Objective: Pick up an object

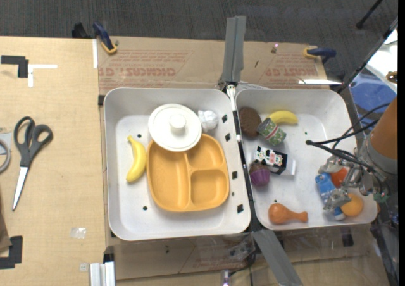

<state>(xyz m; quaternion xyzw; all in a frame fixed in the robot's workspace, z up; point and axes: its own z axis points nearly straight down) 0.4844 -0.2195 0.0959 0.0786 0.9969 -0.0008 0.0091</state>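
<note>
Two bananas (135,159) (282,116) and one orange tray (187,176) are counted; the gripper (345,183) state cannot be told.

There were two white bins: one left of centre (114,164), one on the right (304,98). Two bananas showed, one in the left bin (135,159) and a smaller one at the top of the right bin (283,117). One orange divided tray (187,180) and one white lid (174,127) lay in the left bin. One pair of scissors (26,152) lay at the left edge. Two blue clamps sat along the top, left (104,37) and right (323,53).
</note>
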